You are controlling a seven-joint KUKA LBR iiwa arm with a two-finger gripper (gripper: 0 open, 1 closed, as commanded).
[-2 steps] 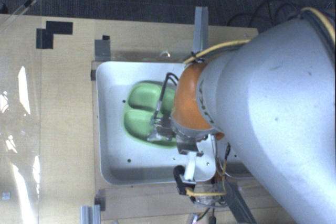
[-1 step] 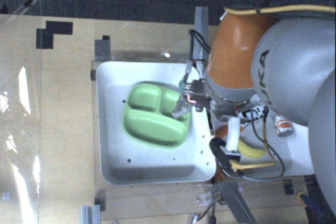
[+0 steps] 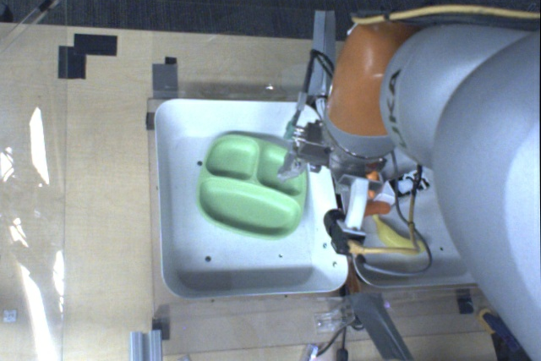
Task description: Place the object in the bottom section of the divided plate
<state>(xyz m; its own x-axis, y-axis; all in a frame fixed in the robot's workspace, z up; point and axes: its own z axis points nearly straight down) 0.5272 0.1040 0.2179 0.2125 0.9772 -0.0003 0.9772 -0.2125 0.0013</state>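
Observation:
A green divided plate lies in the left white bin. It has two small sections at the back and one long section at the front. My gripper hangs over the plate's back right section, close to the bin's right wall. I see no object between it and the plate. A yellow object and a small orange one lie in the right bin, partly hidden under the arm.
The grey arm with its orange band covers most of the right bin. The wall between the two bins runs just right of the plate. Black marks sit on the bench at far left.

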